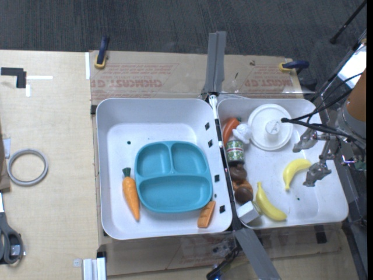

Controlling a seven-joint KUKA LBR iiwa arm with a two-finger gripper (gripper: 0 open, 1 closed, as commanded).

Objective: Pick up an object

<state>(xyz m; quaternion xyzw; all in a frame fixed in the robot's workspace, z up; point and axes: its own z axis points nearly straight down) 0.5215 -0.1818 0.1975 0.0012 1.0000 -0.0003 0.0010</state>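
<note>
Wooden surface at the far left carries a roll of tape. Next, the left bin holds a teal divided plate with a carrot beside it. Further right, the right bin has two bananas; the nearer banana lies just left of the jaws, which stand apart with nothing between them. By my reading nothing is picked yet: closing and lifting remain.
</note>
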